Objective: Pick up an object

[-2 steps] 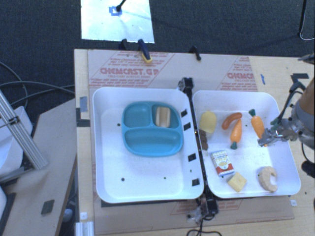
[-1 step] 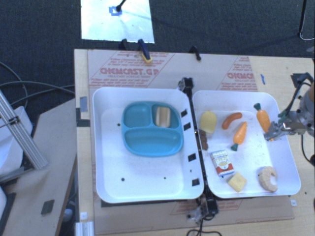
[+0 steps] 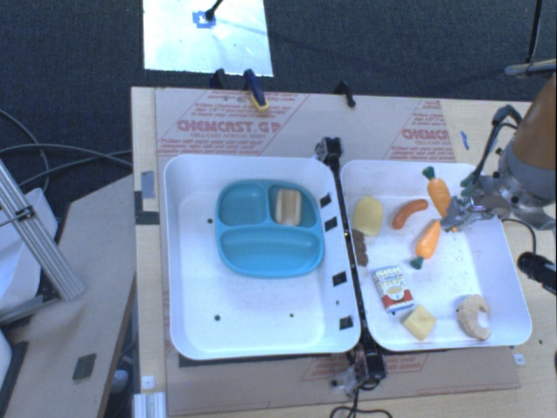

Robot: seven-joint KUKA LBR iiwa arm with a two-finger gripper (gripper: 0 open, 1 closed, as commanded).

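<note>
Two small metal fingertips of the gripper (image 3: 459,215) sit low at the right bin's (image 3: 505,268) right side, just right of the carrots (whether they are open or shut I cannot tell). Just left lie one carrot (image 3: 427,239) and another (image 3: 438,193) farther back, then a sausage (image 3: 410,212); the left bin holds a blue divided plate (image 3: 261,251).
</note>
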